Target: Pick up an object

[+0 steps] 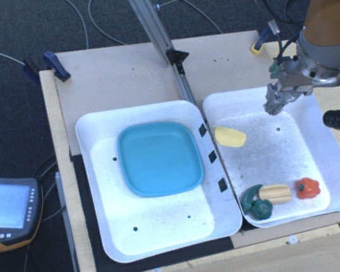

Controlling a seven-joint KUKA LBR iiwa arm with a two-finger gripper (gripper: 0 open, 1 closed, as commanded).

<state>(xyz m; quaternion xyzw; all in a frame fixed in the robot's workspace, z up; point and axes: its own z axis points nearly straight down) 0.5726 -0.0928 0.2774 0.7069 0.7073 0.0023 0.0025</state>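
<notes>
The grey arm with its orange band (328,14) comes in at the upper right of the frame, and its two-finger gripper (274,104) hangs over the upper part of the right shallow white plastic bin (324,140), near that bin's back wall. The gripper is small and dark against the speckled bin floor, and I cannot tell how it is set; nothing shows between its tips. Below and to the left of it, well apart, a pale yellow rounded lump (229,136) lies on the floor of the right bin, close to the divide between the two bins. Along the lower edge of the same bin three pieces sit in a row: a dark green curled piece shaped like a pepper (256,202) at the left, a tan cylinder like a short wooden peg (275,194) touching it in the middle, and a red rounded piece like a small tomato (307,188) just beside the peg at the right. The left shallow white plastic bin (111,231) holds a light blue square plate with rounded corners (161,158), lying flat in the bin's upper middle. At the left edge of the frame a handheld control pendant with a lit screen (6,209) rests on the dark floor.
</notes>
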